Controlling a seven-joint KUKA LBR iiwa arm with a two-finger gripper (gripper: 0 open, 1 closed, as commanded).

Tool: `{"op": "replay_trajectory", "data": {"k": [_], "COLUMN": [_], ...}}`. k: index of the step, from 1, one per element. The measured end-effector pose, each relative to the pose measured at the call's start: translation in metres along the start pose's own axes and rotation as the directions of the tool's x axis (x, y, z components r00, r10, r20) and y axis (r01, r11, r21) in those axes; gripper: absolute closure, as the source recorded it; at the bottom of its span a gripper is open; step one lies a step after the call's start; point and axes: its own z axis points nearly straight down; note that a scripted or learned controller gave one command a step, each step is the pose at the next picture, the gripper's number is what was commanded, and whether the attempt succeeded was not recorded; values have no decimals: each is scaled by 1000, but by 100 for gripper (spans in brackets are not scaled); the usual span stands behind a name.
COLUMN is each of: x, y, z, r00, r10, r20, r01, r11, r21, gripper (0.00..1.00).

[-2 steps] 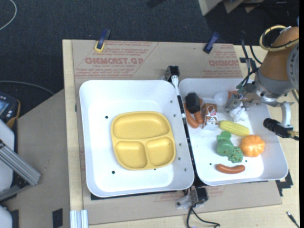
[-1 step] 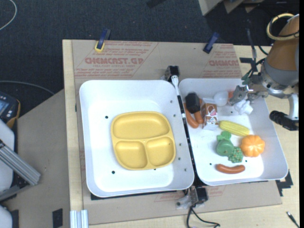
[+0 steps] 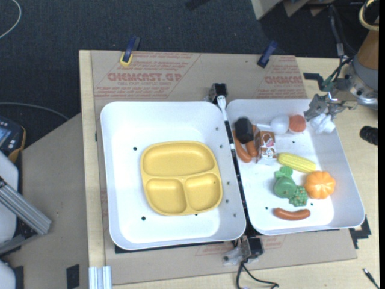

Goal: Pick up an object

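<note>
Toy foods lie scattered in the right bin (image 3: pixel 346 188); the left bin (image 3: pixel 114 161) holds a yellow divided tray (image 3: pixel 180 177). Among the toys are an orange pumpkin (image 3: pixel 320 184), green broccoli (image 3: pixel 287 185), a corn cob (image 3: pixel 296 161), a sausage (image 3: pixel 292 214), and a small tomato (image 3: pixel 296 123). The gripper (image 3: pixel 323 112) hangs over the right bin's far right corner, too blurred to tell its opening or any hold. The arm is cut off at the right edge.

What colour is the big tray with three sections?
Yellow. The tray shows clearly in the camera view, in the left bin.
</note>
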Motion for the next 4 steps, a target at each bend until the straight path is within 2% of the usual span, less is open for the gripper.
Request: {"op": "replay_trajectory", "data": {"k": [1, 2, 3, 4], "x": [0, 42, 86, 113], "y": [1, -44, -75, -122], "z": [-24, -28, -19, -21], "r00": [1000, 1000, 1000, 1000], "r10": [-1, -2, -3, -1], "r20": [-2, -6, -7, -7], "r01": [1, 2, 3, 1], "r11": [1000, 1000, 1000, 1000], "r21": [3, 13, 13, 13], "gripper": [100, 100, 100, 100]}}
